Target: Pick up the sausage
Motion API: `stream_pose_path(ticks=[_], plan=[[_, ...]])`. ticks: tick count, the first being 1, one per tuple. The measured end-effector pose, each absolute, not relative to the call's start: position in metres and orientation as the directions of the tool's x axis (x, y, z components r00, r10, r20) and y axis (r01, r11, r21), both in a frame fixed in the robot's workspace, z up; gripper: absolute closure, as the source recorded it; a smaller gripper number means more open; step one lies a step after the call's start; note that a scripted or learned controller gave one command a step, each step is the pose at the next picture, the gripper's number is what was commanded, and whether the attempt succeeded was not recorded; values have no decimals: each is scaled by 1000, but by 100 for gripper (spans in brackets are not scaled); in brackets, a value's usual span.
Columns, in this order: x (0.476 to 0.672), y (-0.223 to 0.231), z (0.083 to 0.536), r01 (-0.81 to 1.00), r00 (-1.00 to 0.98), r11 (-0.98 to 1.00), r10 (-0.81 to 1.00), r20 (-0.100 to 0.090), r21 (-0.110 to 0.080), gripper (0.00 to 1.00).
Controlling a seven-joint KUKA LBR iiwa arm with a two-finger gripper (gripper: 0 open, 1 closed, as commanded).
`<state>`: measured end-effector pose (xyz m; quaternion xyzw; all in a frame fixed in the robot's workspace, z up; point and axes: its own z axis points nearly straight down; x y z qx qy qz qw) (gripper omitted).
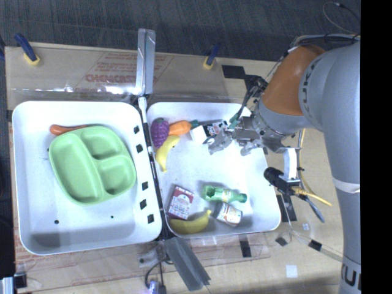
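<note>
The sausage (66,128) is a thin orange-red stick lying in the left bin (24,182), tucked against the far edge of the green divided plate (92,164), which hides part of it. My gripper (228,146) hangs over the far right part of the right bin (260,225), well to the right of the sausage. Its fingers are spread open with nothing between them.
The right bin holds purple grapes (159,130), an orange carrot-like piece (179,127), a yellow banana (165,152), a small dark-and-white pack (211,129), a green bottle (225,195), a can (229,214), a red box (180,202) and another banana (191,223). A ridge (146,164) divides the bins.
</note>
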<state>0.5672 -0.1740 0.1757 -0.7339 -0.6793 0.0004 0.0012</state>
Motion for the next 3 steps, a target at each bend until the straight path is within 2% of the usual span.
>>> stream_pose_path(ticks=[1,2,3], plan=[[593,-128,91,997,76,-76,997,1,-4,0],[549,-96,91,999,35,-35,999,1,-5,0],[634,-129,88,995,-93,94,996,16,-38,0]])
